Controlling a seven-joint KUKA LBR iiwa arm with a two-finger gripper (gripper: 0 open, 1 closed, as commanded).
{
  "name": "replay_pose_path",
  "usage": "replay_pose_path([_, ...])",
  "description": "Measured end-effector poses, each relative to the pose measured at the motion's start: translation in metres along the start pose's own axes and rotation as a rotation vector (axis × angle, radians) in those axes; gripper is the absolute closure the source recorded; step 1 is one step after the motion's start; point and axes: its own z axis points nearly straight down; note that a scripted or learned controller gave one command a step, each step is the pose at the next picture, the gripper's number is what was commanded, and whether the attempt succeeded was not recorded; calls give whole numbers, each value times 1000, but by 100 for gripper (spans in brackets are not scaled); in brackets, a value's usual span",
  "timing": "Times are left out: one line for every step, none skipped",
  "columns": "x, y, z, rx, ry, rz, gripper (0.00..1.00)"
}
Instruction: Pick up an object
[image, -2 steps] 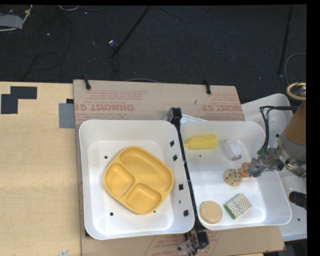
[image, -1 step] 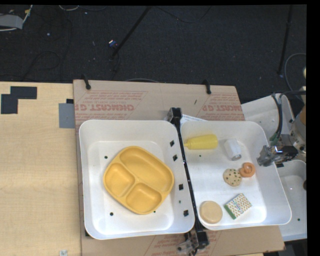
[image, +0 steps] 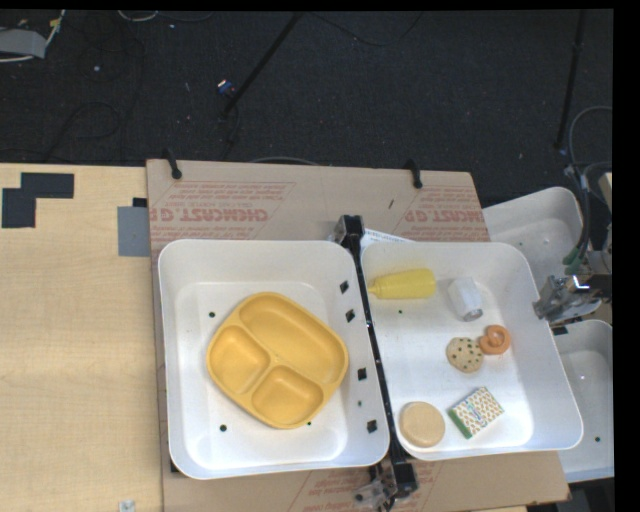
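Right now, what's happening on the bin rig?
Nothing is picked yet. The gripper sits at the right bin's outer edge, apart from the items. In that bin lie a yellow bottle, a grey cup, a cookie, an orange ring, a tan disc and a patterned box. The left bin holds a yellow divided tray.

hand (image: 566, 298): blurred at right bin's (image: 545, 290) rim | fingers' state unclear | arm cut off
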Motion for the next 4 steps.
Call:
replay_pose_path([58, 8, 15, 5, 4, -4, 100])
replay_pose_path([110, 6, 30, 7, 4, -2, 100])
replay_pose_path([161, 15, 42, 8, 4, -2, 100])
replay_pose_path([215, 12, 52, 7, 3, -2, 100])
